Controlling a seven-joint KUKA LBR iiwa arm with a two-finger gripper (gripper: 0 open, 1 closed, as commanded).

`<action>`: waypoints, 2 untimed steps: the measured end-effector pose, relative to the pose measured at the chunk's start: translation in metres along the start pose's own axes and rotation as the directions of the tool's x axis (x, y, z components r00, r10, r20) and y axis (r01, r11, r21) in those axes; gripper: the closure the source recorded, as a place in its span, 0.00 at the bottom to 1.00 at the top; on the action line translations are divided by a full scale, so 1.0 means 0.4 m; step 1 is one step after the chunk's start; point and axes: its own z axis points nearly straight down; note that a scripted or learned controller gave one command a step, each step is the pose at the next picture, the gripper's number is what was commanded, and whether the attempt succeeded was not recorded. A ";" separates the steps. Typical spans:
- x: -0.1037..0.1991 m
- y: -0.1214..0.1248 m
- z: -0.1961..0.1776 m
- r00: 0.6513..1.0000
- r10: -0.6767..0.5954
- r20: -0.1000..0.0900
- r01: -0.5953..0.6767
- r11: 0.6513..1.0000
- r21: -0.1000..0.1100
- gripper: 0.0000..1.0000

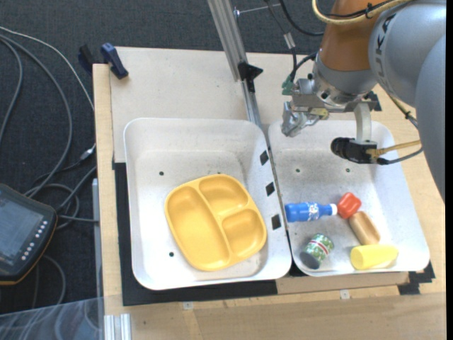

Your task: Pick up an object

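Right bin holds the pickable items, all bunched at its near end, around 5 to 6 o'clock of the bin. Blue bottle with white cap end lies flat, at 9 o'clock of the cluster, close to the bin's left wall. Red piece just beside the bottle's cap end, at its 3 o'clock. Brown cylinder runs diagonally down from the red piece, touching or nearly so, cannot tell. Yellow block lies at the cylinder's 6 o'clock, near the bin's front rim. Green-and-white can on its side, at 6 o'clock of the bottle, 9 o'clock of the yellow block.

Gripper hangs over the far left corner of the right bin, 12 o'clock of the cluster, well apart from all items. Nothing between its fingers; spread or pressed together, cannot tell. Grey arm with orange band comes in from 2 o'clock.

Left bin carries a yellow divided plate, three compartments, toward its 5 o'clock. Blue clamp at the bench's 11 o'clock corner.
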 end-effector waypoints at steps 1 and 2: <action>0.107 0.029 -0.002 1.000 0.001 0.000 -0.001 1.000 -0.001 1.00; 0.251 0.050 -0.027 1.000 -0.001 -0.001 0.001 1.000 -0.002 1.00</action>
